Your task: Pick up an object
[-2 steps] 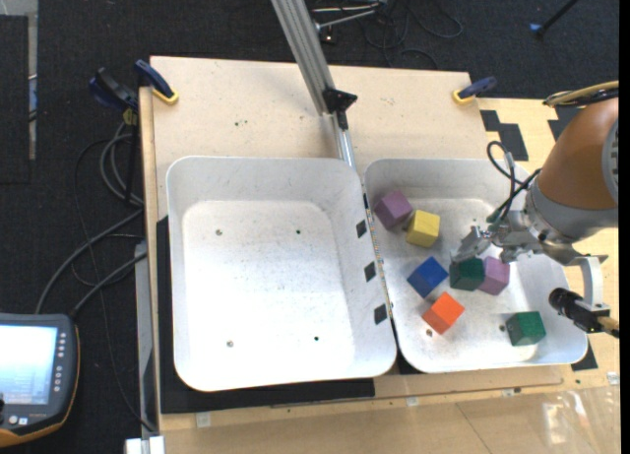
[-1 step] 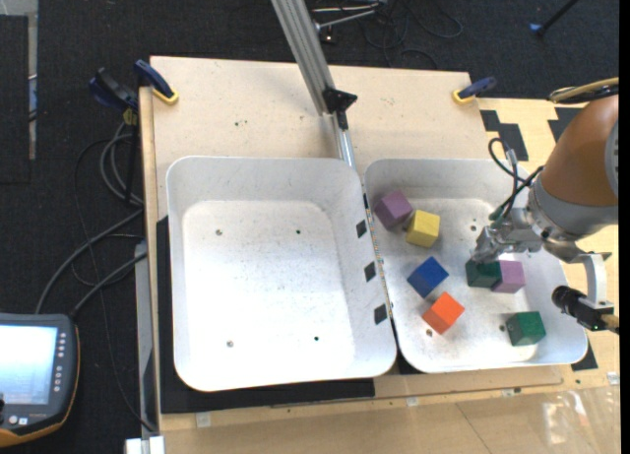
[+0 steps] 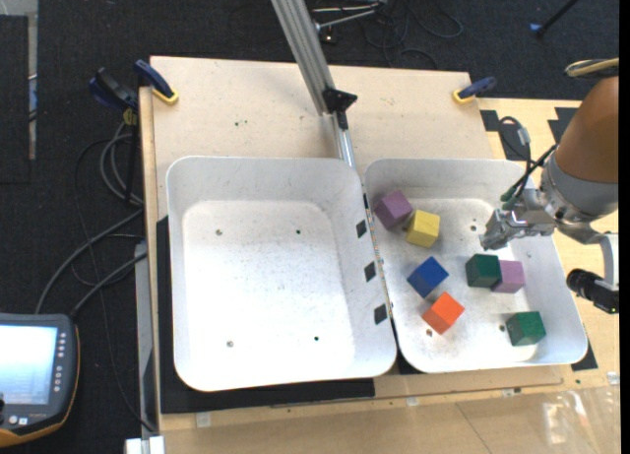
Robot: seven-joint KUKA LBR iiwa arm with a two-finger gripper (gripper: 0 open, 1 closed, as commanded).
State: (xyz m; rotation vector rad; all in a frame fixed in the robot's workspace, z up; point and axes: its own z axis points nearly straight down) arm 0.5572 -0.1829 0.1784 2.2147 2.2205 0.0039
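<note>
Two white bins (image 3: 266, 171) are sitting on a tan bench (image 3: 246, 97) over dark carpet (image 3: 79, 9), the gripper (image 3: 495, 233), its spread unclear, hovering above blocks (image 3: 430, 277).

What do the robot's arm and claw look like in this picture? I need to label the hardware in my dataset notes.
The arm is bulky and rounded, with a wide orange band over a grey wrist section. The claw at its tip is small, made of grey and silvery metal. A dark cable loops beside the wrist, and a black part juts out lower on the arm's right side. No markings can be read.
</note>
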